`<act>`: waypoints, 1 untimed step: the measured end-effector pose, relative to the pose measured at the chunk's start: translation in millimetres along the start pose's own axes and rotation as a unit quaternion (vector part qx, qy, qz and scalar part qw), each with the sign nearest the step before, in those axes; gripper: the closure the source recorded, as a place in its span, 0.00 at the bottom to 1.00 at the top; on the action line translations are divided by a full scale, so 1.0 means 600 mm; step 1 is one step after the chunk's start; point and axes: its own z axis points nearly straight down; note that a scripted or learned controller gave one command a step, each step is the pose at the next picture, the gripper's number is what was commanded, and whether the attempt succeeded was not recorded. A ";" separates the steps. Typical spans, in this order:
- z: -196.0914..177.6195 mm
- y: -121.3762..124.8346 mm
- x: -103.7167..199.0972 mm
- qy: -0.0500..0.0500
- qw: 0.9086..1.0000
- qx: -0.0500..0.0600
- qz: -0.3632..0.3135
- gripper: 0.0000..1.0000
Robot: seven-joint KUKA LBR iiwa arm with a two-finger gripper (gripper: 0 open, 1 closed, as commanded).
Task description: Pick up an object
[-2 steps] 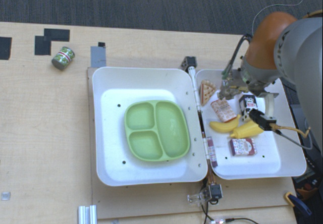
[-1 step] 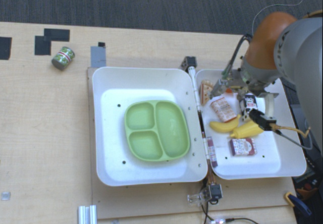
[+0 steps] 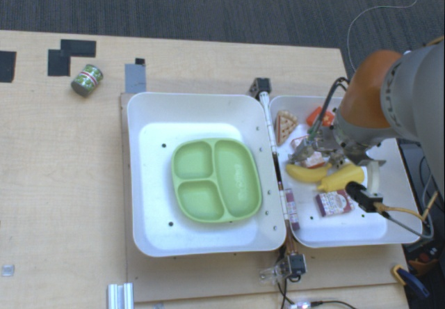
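One banana [image 3: 327,175] just below pincer [image 3: 314,151] (grip state unclear), right bin [image 3: 361,231], green tray [image 3: 217,181] left.

Grey arm [image 3: 417,88] seen entering from right edge of camera view, angled down and leftward. Orange band [image 3: 368,88] located above wrist, facing camera, upper part brightly lit. Wrist bent downward below band. Gripper [image 3: 313,154] positioned low, at left end of arm, pointed down and away from camera. Finger state not discernible: metal parts too small and cluttered. Black cable [image 3: 332,95] looped along left side of wrist.
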 end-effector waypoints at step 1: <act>-0.020 0.004 0.001 0.000 1.000 -0.003 0.000 1.00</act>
